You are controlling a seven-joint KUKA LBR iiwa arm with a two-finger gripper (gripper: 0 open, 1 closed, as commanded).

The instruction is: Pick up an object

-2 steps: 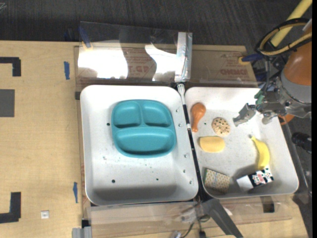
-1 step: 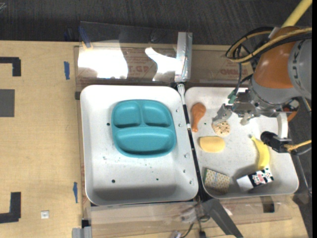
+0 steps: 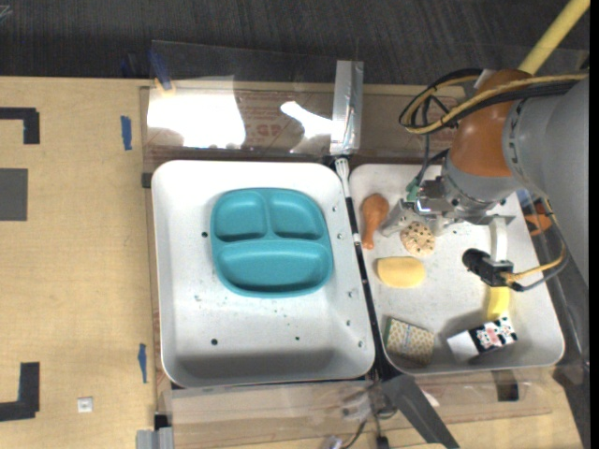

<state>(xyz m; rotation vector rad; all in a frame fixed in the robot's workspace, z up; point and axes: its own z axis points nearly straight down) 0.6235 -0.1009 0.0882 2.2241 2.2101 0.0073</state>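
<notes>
Two white bins sit side by side on a tan bench (image 3: 65, 279); the left bin (image 3: 187, 344) bears a teal divided tray (image 3: 271, 241). In the right bin (image 3: 547, 344), the gripper (image 3: 419, 211) hangs just above a speckled cookie (image 3: 417, 239) near the dividing rim, whether its fingers are parted I cannot tell. A yellow bun (image 3: 401, 271) lies just beside the cookie, with bare floor towards the bin's middle.

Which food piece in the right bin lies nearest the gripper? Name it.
The round speckled cookie, right below the gripper; the orange drumstick and yellow lump lie farther off.

- Round speckled cookie (image 3: 417, 239) lies flat in the right bin
- Orange drumstick (image 3: 372, 217) lies near its left
- Yellow lump (image 3: 401, 271) lies just below
</notes>
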